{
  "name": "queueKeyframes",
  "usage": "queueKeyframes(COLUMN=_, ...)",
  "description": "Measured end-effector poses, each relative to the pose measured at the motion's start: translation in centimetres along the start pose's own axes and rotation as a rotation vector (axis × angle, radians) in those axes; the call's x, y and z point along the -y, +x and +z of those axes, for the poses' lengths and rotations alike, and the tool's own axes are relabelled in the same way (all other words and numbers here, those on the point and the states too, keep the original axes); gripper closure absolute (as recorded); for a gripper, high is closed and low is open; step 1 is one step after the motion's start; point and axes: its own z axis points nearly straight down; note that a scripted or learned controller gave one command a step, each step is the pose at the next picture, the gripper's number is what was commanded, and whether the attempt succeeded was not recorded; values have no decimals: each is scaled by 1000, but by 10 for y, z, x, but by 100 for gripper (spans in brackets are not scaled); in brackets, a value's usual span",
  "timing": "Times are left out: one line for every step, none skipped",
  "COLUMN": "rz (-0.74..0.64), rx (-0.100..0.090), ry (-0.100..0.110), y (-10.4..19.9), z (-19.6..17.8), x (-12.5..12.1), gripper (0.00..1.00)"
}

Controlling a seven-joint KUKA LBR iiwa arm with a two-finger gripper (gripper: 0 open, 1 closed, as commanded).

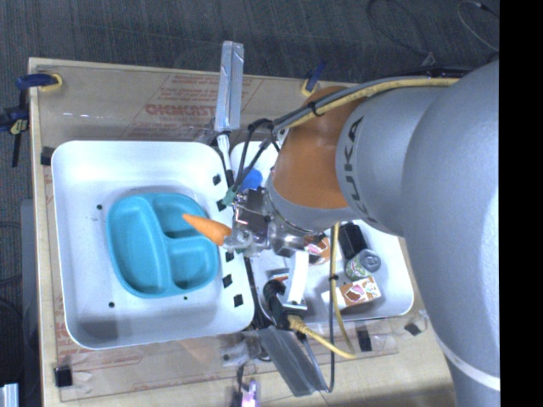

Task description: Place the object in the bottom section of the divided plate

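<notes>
Bulky grey arm with orange band (pixel 373 168) overhead, gripper (pixel 231 231) pinching an orange carrot (pixel 206 225) – tip over the blue divided plastic plate (pixel 161 244), left white bin (pixel 85 176).

a robotics lab or test cell, not a home: a large grey industrial arm with an orange band (pixel 339 172) trailing loose cables reaches over a pale plywood bench (pixel 127 100) stencilled with red lettering. two shallow white plastic bins (pixel 76 227) sit on it, blue clamps (pixel 38 81) grip its edge, and dark carpet (pixel 127 15) lies beyond.
</notes>
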Motion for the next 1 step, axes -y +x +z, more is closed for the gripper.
queueKeyframes(rz=111, rx=3, ry=7, y=90, z=45, x=-56, gripper=100)
